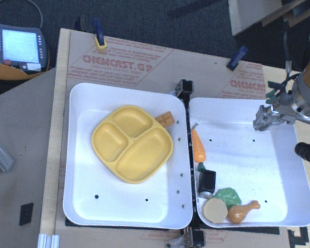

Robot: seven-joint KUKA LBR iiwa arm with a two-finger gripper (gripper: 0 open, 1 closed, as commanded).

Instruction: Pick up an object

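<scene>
The right bin (265, 160) holds several toy foods along its left and front sides: an orange carrot (198, 146), a small black block (207, 181), a green leafy piece (228, 195), a tan round slice (215, 210) and a brown drumstick (242, 211). My gripper (264, 118) hangs over the bin's back right part, well away from all of them. Nothing shows between its fingers. The left bin (81, 156) carries a yellow divided plate (132, 144) with a small brown block (165, 118) at its back edge.
Both bins rest on a cardboard sheet (124, 61) held by clips (100, 40) at the back. A black divider (188, 154) runs between the bins. A teach pendant (14, 50) lies off the bench at the left.
</scene>
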